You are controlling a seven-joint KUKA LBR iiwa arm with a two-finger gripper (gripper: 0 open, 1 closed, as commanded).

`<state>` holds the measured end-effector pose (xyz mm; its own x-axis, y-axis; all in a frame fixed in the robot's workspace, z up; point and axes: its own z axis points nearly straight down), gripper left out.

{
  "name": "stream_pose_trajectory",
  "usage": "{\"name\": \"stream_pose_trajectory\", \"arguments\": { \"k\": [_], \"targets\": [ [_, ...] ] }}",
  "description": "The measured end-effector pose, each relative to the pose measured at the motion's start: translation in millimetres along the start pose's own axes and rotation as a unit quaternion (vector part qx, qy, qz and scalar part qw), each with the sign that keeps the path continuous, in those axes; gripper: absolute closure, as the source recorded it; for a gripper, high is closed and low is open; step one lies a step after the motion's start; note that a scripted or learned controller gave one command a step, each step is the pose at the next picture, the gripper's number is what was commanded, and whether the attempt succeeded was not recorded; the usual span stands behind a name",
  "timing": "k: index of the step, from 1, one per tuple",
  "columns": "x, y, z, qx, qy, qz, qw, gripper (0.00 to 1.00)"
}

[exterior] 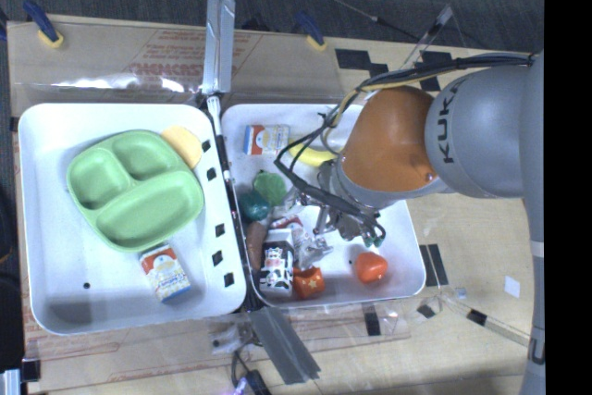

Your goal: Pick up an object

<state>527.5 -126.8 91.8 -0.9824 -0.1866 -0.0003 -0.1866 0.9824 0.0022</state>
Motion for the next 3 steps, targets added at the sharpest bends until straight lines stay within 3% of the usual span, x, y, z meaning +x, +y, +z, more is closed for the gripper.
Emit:
{"name": "stream_pose_trajectory", "arguments": {
  "k": [1,2,3],
  "targets": [
    [-97,4,-13,0.001,-0.002,0.074,0.9972,0.0],
    [-133,5,-6,0.001,0.002,0.06,0.9982,0.0],
    [-136,6,-17,0.003,-0.005,0.058,0.9983,1.0]
  ]
}}
